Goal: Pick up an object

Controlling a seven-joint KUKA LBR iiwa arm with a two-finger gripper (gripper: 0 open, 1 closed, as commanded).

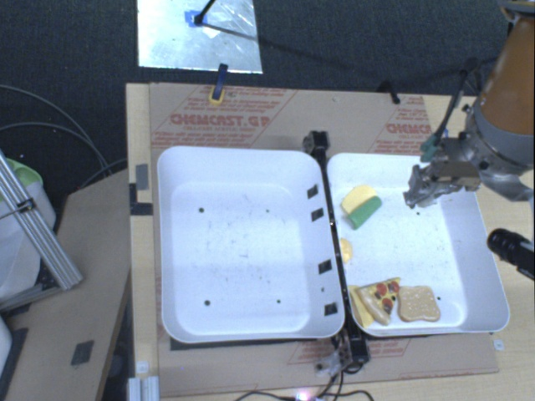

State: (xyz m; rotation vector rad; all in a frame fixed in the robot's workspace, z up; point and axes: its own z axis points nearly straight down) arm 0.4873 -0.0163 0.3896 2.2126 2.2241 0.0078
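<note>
— Where is the gripper?

— Over the upper part of the right shallow white bin, right of a yellow wedge-shaped block touching a green cylindrical block. Whether it is apart or together, I cannot tell.

— What else lies in that bin?

— A toy pizza slice and a tan toast-shaped piece near the front wall, side by side.

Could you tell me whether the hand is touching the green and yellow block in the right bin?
Apart. The camera view shows bare white bin floor between the hand and the green and yellow block in the right bin.
</note>
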